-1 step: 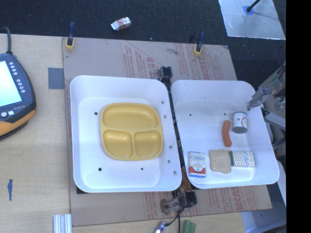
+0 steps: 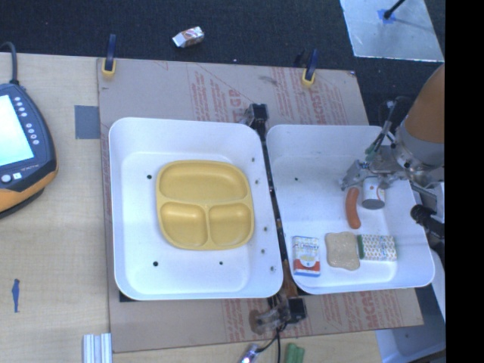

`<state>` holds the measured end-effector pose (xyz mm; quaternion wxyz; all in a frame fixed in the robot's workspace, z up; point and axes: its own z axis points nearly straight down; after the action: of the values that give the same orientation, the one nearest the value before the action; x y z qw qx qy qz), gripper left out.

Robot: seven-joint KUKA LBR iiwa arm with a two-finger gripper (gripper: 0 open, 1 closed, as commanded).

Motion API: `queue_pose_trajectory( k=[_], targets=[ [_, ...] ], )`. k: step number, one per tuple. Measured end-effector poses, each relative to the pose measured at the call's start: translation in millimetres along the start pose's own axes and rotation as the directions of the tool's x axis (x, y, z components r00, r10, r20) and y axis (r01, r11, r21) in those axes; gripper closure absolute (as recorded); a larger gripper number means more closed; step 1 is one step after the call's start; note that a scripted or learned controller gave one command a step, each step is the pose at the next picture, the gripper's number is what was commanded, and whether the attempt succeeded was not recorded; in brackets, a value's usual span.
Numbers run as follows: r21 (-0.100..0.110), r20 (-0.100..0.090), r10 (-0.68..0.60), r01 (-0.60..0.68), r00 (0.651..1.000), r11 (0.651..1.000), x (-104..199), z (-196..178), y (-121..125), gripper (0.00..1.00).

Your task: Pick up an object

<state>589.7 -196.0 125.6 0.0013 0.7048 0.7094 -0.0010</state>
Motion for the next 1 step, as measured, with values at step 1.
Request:
queue_pose_trajectory(
  k=[1],
  targets=[
    [-0.022, 0.003, -0.001, 0.001, 1.000, 1.000, 22.2, 15.2, 0.9, 0.00]
  ],
)
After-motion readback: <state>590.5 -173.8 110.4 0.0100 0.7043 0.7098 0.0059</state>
